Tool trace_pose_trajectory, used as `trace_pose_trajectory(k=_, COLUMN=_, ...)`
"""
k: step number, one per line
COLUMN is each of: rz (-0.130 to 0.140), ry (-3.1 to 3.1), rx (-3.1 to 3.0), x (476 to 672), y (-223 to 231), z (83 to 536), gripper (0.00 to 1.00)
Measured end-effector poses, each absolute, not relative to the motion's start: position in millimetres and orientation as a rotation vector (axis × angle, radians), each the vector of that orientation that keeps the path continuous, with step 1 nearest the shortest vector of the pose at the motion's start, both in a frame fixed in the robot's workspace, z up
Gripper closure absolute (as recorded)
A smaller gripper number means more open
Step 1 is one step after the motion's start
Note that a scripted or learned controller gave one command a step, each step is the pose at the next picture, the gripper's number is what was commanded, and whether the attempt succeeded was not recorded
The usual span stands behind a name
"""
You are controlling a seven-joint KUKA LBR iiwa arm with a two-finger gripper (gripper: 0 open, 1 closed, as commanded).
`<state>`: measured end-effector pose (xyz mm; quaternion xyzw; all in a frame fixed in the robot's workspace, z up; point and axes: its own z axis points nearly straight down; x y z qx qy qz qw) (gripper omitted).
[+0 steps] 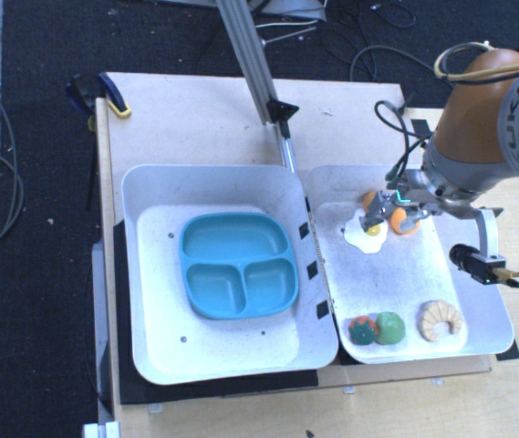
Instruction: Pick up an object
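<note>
Egg [367,237]: toy fried egg, white with a yellow yolk, lying flat in the right bin's upper left part; it is the thing nearest the gripper.
Gripper [379,215]: low over the right bin, directly above the egg's upper edge, seemingly touching or just off it.
Fingers: state cannot be told; the dark tips blur into the egg and the orange piece, and nothing is clearly seen between them.
Orange piece [406,223]: small orange toy just right of the egg, close against the gripper; partly hidden, shape unclear.
Arm [489,126]: grey with an orange band, reaching in over the right bin's upper right rim, cables looped along it.
Croissant [441,320]: pale toy pastry, well below and right of the egg, near the right bin's lower right corner.
Vegetables [376,328]: a red-and-green piece touching a round green piece, well below the egg, left of the croissant.
Right bin [478,286]: shallow, white, holding all the toys.
Left bin [150,272]: shallow, white, beside the right bin, left of the egg.
Tray [238,265]: blue, three compartments, at the left bin's middle.
Desk [186,121]: light wood, bearing both bins.
</note>
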<state>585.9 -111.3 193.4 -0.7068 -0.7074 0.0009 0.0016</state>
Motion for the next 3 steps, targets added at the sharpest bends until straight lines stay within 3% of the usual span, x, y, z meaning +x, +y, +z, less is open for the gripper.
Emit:
trace_pose_trajectory(k=1, rz=0.000, ry=-2.222, rx=-2.220, x=586.8, y=-111.4, z=194.6, gripper=0.00)
trace_pose_trajectory(k=3, rz=0.000, ry=-2.222, rx=-2.223, x=576.8, y=-110.4, z=91.2, gripper=0.00)
